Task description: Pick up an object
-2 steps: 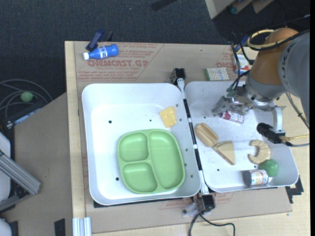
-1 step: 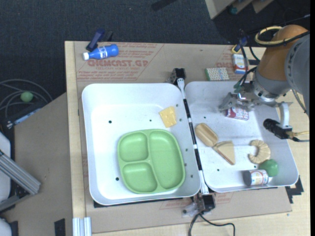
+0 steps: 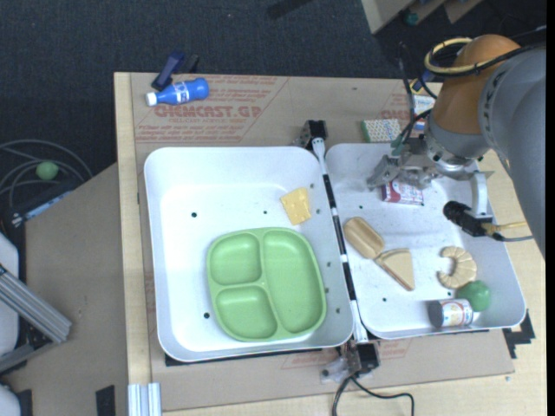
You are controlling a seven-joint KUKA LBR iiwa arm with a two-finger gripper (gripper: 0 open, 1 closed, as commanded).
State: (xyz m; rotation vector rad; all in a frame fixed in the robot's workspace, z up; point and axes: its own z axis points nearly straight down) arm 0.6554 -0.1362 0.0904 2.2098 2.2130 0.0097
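The tool (image 3: 401,173) is lowered onto a packet (image 3: 402,192) just beneath; its opening cannot be told; closing is needed next.

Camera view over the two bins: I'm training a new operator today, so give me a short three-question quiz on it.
1. True or false: the green divided plate lies in the left bin.
2. Which item lies nearest the gripper? A) croissant B) red-and-white packet C) small bottle
3. Fill in: the yellow cheese slice lies beside the left bin's ____ wall.

Key: 1 true; 2 B; 3 right.
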